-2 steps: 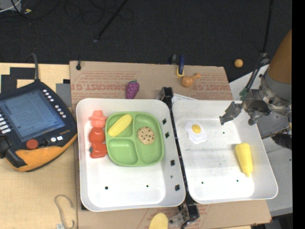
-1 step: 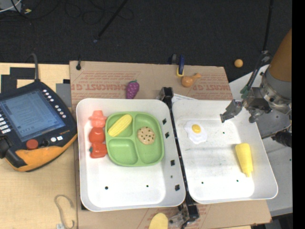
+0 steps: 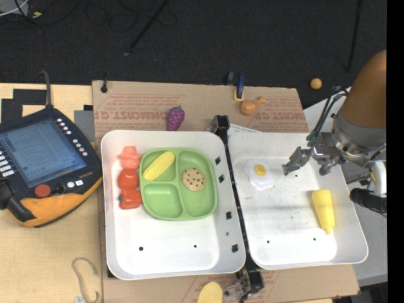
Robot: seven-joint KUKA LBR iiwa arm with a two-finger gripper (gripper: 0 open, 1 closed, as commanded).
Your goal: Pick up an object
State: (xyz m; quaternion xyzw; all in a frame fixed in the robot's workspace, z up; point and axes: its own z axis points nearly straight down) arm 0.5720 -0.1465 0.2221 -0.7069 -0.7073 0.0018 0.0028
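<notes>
The right bin (image 3: 353, 245) holds a toy fried egg (image 3: 259, 174) at its upper left and a yellow squeeze bottle (image 3: 324, 209) towards its right side. My gripper (image 3: 310, 162) hangs over the upper right part of this bin, to the right of the egg and above the bottle. It is open, and nothing sits between its dark fingers (image 3: 294, 165). The left bin (image 3: 164, 257) contains a green divided plate (image 3: 170, 206) bearing a corn cob (image 3: 157, 165) and a cookie (image 3: 193, 179). A red and pink figure (image 3: 129, 178) lies beside the plate.
Behind the bins, on cardboard, lie purple grapes (image 3: 175, 117) and an orange toy (image 3: 251, 105) by a blue clamp (image 3: 239, 88). A teach pendant (image 3: 44, 163) rests on the left of the bench. A yellow object (image 3: 210, 292) lies in front of the bins.
</notes>
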